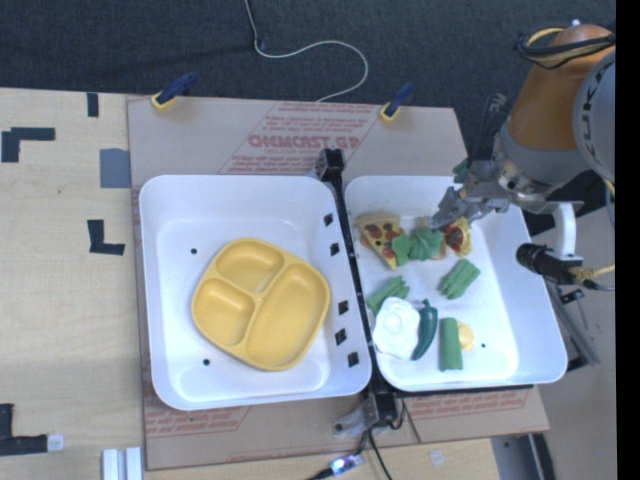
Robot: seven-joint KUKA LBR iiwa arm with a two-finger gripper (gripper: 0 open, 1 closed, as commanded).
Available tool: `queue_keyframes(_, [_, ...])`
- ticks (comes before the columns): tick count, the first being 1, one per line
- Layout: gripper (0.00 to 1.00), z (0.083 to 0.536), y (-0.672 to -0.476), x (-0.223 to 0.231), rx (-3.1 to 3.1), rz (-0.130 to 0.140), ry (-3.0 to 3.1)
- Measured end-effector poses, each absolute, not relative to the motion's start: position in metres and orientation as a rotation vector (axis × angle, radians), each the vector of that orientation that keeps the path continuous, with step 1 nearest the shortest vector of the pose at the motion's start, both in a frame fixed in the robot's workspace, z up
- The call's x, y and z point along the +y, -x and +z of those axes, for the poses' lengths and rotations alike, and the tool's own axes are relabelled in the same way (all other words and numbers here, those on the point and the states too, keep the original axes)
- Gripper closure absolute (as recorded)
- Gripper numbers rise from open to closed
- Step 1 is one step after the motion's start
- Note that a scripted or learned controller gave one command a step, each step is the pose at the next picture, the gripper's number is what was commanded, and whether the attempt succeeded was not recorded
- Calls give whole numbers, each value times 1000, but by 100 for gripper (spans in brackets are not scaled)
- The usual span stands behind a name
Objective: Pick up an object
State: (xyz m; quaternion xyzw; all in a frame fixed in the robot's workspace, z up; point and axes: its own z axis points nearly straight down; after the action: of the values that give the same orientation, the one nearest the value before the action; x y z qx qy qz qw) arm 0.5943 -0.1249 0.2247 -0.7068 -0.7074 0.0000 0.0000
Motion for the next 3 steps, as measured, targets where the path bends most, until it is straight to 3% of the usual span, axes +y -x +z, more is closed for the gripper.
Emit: queue_keyframes(3, [100,240,-532,22,-2225,3,2213])
